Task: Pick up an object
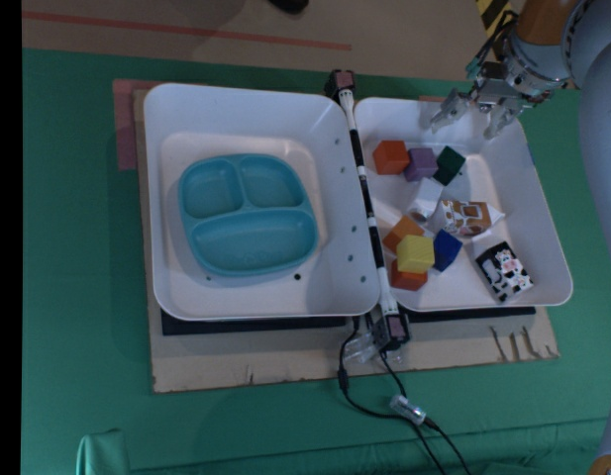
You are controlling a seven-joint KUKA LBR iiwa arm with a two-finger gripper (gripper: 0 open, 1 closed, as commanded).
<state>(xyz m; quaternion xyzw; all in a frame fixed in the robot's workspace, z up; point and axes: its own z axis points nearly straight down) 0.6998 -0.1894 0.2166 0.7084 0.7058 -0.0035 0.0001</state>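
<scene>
Tool [475, 110] is hovering over the far edge of the right bin [543, 216], fingers spread apart, nothing between them. We are seeing it sitting above the bin's far rim, not yet down among the objects.

Candidates are all lying in the right bin: orange block [390, 156], purple block [421, 163] and dark green block [450, 164] in a row toward the far side, purple touching both neighbours as far as we can tell. Nearer, a yellow block [416, 253] is sitting on top of an orange-red stack [405, 240], with a blue block [446, 249] just beside it. A brown patterned box [466, 217] and a black-and-white cow-print box [504, 270] are lying toward the right. Left bin [156, 166] is holding a blue divided plate [248, 214], not relevant.

We are judging the step as approach and target choice. Dark green block is looking closest to the tool, with free space on its right side. For a good grasp we are suggesting lining the fingers across its free faces, away from purple, descending straight, closing only once both fingers are straddling it. Risk: clipping purple or the bin rim, or pushing the block aside.
</scene>
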